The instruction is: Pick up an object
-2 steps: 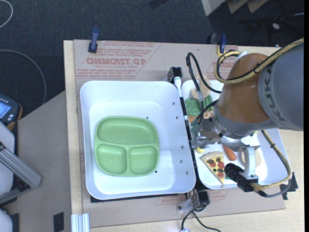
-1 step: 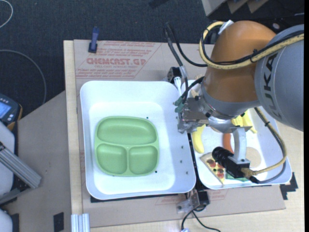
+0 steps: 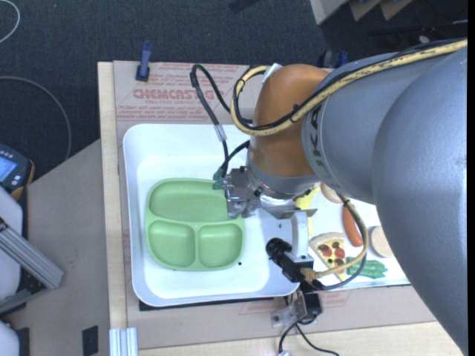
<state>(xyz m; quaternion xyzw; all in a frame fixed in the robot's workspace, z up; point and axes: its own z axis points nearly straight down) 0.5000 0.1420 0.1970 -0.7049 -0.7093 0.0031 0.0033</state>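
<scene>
The green divided plate [image 3: 194,223] lies flat in the left white bin [image 3: 141,199], filling most of the bin's floor, with one long compartment on its far side and two smaller ones on its near side. The grey arm [image 3: 401,147] comes in from the plate's right, its orange band [image 3: 286,117] above the plate's far right corner, and the wrist hangs over the plate's right edge. The gripper [image 3: 237,199] sits at that right edge of the plate, under the wrist; whether it is wide, narrow or holding anything cannot be told, since the wrist covers it. To the right of the plate, beyond the bin's wall and partly under the arm, lie a toy pizza slice [image 3: 332,248], an orange carrot-like piece [image 3: 352,225] and a green leafy piece [image 3: 371,268]. Black and yellow cables [image 3: 215,117] loop over the arm above the plate's far side. The bins rest on the surface [image 3: 119,110].
</scene>
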